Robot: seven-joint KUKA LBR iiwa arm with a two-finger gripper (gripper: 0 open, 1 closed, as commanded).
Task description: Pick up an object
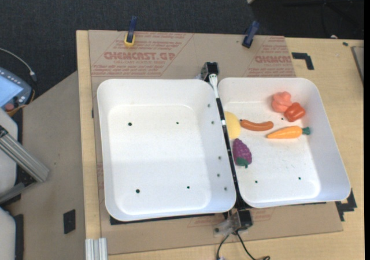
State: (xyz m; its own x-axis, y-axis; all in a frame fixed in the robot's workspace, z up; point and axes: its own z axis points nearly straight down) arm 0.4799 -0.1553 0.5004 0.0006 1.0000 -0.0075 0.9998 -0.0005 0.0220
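Several toy foods lie in the right bin. A pink lumpy piece sits at the back right, with a red pepper touching it. An orange carrot with a green tip lies just in front of them. A brown-orange sausage lies left of the carrot. A yellow piece rests against the bin's left wall. A purple bunch of grapes lies in front of it.
The left bin stands beside the right one on a cardboard sheet. Two clamps hold the sheet's far edge. Cables and a connector lie at the front between the bins.
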